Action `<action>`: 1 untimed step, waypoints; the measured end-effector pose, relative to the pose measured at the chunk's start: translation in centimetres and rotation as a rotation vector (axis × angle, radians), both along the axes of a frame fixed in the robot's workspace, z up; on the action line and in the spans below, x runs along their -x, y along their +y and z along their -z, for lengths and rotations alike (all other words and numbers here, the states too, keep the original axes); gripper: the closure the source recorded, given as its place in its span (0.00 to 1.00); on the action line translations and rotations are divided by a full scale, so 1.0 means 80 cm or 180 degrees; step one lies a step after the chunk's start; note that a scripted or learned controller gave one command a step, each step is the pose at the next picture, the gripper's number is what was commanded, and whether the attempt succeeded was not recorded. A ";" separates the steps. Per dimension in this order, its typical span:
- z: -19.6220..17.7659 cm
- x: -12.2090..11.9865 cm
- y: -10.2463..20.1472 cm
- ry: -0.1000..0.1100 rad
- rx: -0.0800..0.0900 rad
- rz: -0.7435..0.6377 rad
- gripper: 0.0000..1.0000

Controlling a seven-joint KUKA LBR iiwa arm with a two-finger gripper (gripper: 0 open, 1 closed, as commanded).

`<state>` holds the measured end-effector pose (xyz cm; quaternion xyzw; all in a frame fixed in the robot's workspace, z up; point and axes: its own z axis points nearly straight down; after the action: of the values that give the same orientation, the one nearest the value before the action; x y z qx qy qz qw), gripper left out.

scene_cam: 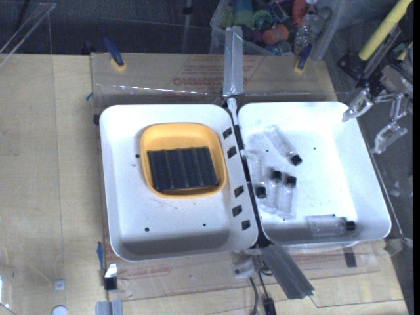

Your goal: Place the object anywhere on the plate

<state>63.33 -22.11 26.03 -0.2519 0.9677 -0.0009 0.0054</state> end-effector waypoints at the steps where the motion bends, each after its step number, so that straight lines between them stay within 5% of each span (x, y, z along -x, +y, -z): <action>1: -0.017 0.016 -0.001 0.0004 0.0005 -0.0815 0.00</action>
<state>62.03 -22.20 27.40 -0.3734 0.9277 -0.0008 0.0046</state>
